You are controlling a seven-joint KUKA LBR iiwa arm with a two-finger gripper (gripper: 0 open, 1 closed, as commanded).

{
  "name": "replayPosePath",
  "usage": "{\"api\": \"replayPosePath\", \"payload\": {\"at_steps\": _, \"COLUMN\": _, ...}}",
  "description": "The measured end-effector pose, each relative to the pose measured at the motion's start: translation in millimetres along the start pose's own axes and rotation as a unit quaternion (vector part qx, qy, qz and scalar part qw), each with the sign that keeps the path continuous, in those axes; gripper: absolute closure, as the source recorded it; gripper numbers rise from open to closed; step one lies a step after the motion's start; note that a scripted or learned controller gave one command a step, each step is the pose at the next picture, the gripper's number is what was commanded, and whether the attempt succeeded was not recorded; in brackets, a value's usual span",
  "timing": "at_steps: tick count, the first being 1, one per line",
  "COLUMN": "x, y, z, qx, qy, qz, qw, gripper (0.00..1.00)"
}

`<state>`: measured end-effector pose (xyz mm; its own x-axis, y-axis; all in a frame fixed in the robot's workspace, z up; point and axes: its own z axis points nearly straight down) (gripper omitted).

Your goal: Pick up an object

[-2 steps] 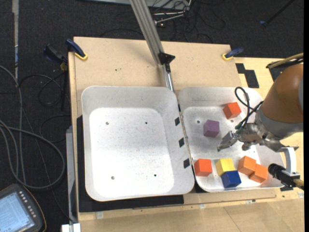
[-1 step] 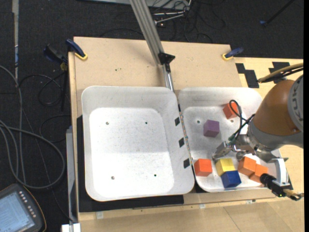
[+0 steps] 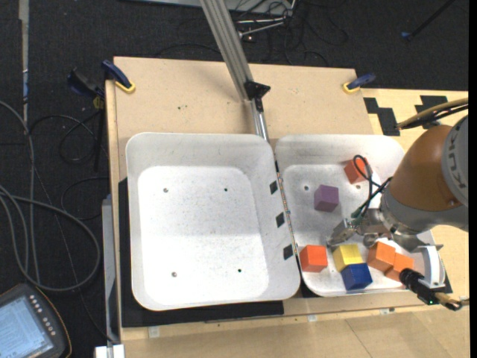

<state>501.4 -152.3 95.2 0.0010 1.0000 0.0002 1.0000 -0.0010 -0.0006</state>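
Several small blocks lie in the right bin [image 3: 298, 171]. A purple cube [image 3: 326, 198] sits near its middle and an orange block [image 3: 355, 171] at the back. Along the front are an orange cube [image 3: 314, 257], a yellow cube [image 3: 347, 256], a blue cube [image 3: 357, 276] and two more orange blocks [image 3: 388, 258]. My gripper [image 3: 344, 235] hangs low over the bin, just above the yellow cube and in front of the purple one. The orange-banded wrist [image 3: 426, 177] hides the bin's right side. I see nothing held.
The left bin [image 3: 197, 218] lies beside the right one, their rims meeting along the middle. A slanted metal pole [image 3: 227, 39] crosses the back of the bench. Clamps [image 3: 119, 77] sit at the bench's far corners.
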Motion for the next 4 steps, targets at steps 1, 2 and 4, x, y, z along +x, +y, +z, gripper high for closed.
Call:
{"api": "replayPosePath", "payload": {"at_steps": 1, "x": -0.1, "y": 0.9, "z": -10.5, "qx": -0.001, "qy": 0.000, "qz": 0.000, "qw": 1.0000, "gripper": 1.00}}
{"api": "replayPosePath", "payload": {"at_steps": 2, "x": 1.4, "y": -3.2, "z": -54.6, "qx": -0.003, "qy": -0.001, "qz": -0.002, "qw": 1.0000, "gripper": 1.00}}
{"api": "replayPosePath", "payload": {"at_steps": 4, "x": -3.7, "y": -2.4, "z": -142.8, "qx": -0.003, "qy": -0.001, "qz": -0.002, "qw": 1.0000, "gripper": 1.00}}
